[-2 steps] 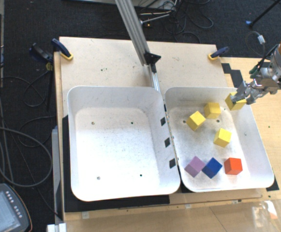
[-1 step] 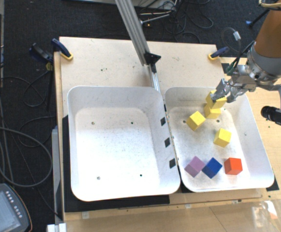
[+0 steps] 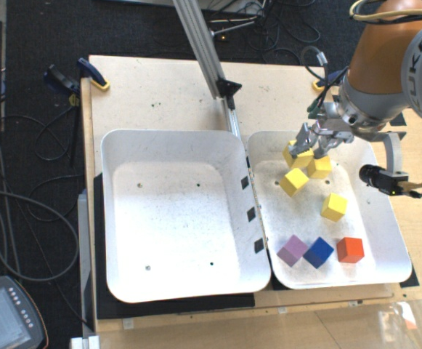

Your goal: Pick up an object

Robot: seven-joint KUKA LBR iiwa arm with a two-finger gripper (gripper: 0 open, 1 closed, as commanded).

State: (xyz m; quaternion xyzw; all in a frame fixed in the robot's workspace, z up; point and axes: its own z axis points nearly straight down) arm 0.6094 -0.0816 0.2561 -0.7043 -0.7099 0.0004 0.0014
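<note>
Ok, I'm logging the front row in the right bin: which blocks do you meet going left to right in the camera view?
purple block → blue block → red block

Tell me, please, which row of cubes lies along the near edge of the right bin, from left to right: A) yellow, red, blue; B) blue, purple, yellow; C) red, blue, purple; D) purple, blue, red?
D: along the near edge of the right bin lie the purple cube, then the blue cube, then the red cube.
</note>
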